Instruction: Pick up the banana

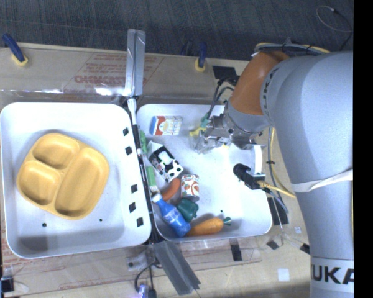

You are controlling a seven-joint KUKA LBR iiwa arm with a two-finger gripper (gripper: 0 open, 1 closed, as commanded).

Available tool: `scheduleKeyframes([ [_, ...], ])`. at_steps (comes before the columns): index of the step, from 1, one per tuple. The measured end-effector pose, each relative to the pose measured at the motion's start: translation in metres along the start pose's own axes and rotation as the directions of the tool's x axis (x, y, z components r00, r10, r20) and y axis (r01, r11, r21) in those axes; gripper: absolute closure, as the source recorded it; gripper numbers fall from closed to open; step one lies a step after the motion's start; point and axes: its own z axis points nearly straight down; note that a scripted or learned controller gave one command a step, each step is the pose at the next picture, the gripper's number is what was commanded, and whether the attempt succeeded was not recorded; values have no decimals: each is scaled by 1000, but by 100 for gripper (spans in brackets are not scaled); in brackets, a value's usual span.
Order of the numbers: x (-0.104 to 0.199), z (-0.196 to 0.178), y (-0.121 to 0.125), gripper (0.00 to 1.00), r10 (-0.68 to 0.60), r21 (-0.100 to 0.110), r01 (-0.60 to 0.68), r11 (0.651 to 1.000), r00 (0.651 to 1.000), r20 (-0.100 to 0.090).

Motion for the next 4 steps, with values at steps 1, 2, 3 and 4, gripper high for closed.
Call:
scheduleKeyframes([
  [1,0,0,0,0,-1,0,1,1000,1000,0],
  [2,1,-6,0,100,-6,6,6,1000,1000,-1],
  [3,2,-6,0,0,-7,7,7,1000,1000,-1],
  [4,3,-12,-1,100,-12,12,12,1000,1000,-2],
])
